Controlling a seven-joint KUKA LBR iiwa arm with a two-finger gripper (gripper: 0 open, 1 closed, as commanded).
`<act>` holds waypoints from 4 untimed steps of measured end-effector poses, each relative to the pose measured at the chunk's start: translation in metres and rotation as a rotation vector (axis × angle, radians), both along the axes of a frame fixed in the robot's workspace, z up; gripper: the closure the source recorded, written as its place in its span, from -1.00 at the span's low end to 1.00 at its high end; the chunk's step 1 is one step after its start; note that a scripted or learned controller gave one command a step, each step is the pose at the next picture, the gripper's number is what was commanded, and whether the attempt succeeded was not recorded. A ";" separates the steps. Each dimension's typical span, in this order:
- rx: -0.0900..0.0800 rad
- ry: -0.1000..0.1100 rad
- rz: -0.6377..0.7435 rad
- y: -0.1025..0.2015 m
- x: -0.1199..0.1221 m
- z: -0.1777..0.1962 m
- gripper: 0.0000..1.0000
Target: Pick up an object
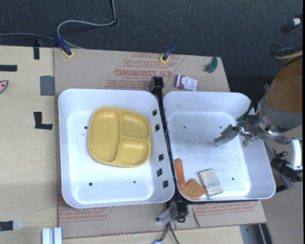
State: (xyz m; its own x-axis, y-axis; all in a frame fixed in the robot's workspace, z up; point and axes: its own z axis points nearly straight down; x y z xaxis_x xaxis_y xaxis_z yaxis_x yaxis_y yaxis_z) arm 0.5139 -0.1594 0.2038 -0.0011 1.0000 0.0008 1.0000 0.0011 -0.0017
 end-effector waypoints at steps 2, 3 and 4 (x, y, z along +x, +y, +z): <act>0.000 0.001 -0.001 0.059 -0.031 -0.068 -1.00; -0.001 -0.001 -0.001 0.060 -0.030 -0.117 -1.00; -0.003 -0.005 -0.002 0.059 -0.029 -0.107 1.00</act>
